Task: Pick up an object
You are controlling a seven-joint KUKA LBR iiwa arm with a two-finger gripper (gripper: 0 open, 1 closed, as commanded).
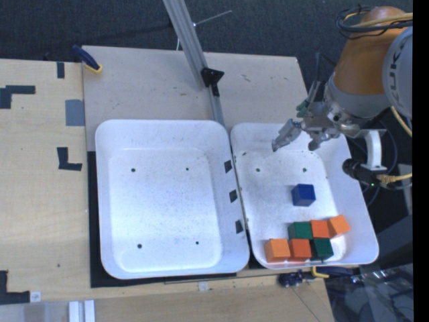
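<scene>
I judge the blue cube [303, 194] light and stiff, graspable on two flat sides; the gripper [295, 139] hangs spread open, empty.

The arm [375, 59] is grey with a bulbous orange band above the wrist. Black and yellow cables loop over it at twelve o'clock. Its gripper [298, 136] is grey metal.

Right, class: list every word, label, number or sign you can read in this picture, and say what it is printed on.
None can be read.
Arm: no lettering legible on its casing.
Blocks: plain faces, no print.
Bins: only dark dots and speckles, no text.
Bench: dark tape pieces that form shapes, not letters.
</scene>
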